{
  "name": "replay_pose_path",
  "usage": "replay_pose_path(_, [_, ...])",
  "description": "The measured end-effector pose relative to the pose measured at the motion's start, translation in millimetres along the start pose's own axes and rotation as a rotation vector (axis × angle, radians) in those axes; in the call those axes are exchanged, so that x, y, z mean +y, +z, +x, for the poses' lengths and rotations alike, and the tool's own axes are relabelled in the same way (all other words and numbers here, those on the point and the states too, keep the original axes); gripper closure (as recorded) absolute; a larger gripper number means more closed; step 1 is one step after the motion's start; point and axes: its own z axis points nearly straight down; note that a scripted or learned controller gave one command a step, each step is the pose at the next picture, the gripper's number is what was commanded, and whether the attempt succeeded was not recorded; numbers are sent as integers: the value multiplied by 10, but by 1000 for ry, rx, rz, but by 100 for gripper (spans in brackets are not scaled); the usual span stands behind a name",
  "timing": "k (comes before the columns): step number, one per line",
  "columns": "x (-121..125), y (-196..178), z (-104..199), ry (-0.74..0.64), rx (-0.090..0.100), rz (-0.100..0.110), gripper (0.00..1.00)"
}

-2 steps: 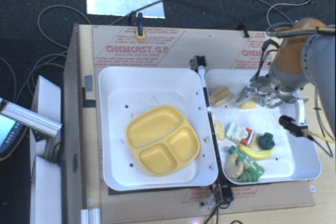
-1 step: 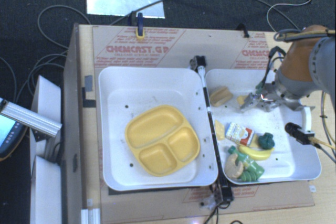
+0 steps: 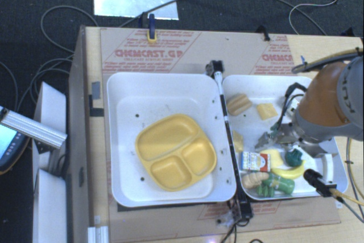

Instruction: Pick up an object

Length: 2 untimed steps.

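Presently, the bench stock reads as follows:

- Left bin (image 3: 116, 122): holds one yellow divided tray (image 3: 175, 151), three compartments, lying flat.
- Right bin (image 3: 335, 176): holds the loose items, namely a tan bread-like piece (image 3: 238, 103), a small yellow block (image 3: 266, 111), a red-and-white carton (image 3: 255, 161), a banana (image 3: 284, 168), a green toy (image 3: 274, 186) and a teal piece (image 3: 294, 156).
- Arm (image 3: 327, 102): orange-banded wrist over the right bin.
- Gripper (image 3: 272, 138): low inside the right bin, just above the carton and banana; whether it is wide, narrow or holding anything cannot be told at this size.
- Progress: judged as approach or grasp attempt only. No item is seen lifted off the bin floor; every candidate object lies in the right bin.
- Remaining: a secure grasp and the lift.
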Motion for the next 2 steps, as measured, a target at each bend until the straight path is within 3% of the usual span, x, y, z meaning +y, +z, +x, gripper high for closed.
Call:
replay_pose_path(1, [422,-704,-697,1,-3,-4,0])
replay_pose_path(2, [-308,-36,-399,1,-2,-9,0])
